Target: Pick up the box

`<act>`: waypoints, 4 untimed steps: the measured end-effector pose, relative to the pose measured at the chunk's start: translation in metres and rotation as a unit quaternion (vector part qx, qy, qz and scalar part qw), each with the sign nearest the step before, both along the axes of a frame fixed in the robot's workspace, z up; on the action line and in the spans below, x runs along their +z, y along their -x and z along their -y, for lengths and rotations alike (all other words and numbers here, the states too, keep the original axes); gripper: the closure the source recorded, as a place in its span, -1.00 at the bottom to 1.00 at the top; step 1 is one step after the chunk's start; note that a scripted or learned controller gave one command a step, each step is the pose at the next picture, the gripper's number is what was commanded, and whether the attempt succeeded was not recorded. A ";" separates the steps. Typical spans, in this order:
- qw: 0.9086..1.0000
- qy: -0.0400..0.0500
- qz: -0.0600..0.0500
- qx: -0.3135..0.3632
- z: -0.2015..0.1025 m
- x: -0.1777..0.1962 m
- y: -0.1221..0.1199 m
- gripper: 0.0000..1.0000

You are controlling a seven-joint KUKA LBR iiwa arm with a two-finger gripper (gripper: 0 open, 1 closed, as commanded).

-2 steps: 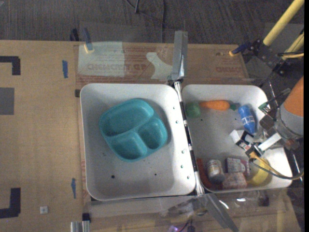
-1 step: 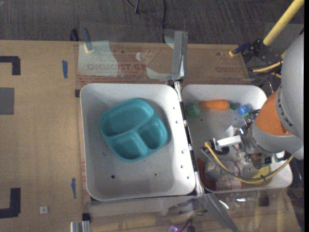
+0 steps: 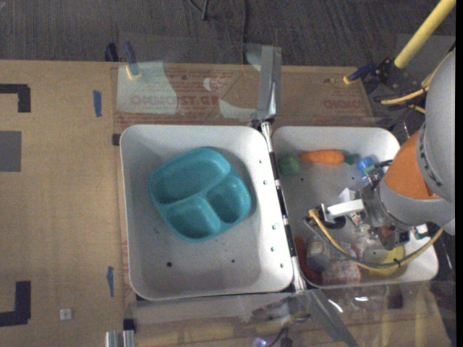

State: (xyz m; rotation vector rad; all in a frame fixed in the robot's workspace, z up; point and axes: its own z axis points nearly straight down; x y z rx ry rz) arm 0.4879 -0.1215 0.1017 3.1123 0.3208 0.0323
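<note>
Grey arm (image 3: 441, 114) with its orange band leans low into the right bin (image 3: 340, 139); whether its fingers grip anything, I cannot tell. Smooth teal divided tray (image 3: 200, 192) fills the left bin (image 3: 145, 259).

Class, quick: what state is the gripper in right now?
Gripper: low in the right bin among the items; open or closed cannot be told.

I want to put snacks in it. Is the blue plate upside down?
No, right side up. The teal divided plate lies in the left bin, its three hollow compartments facing up.
</note>
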 end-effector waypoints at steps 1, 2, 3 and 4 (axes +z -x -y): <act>1.000 0.003 0.001 -0.006 -0.020 -0.008 0.001 1.00; 0.998 -0.005 -0.015 0.056 -0.085 0.115 -0.006 1.00; 0.982 -0.006 -0.016 0.186 0.004 -0.008 0.010 1.00; 1.000 -0.005 -0.014 0.000 -0.048 0.080 -0.022 1.00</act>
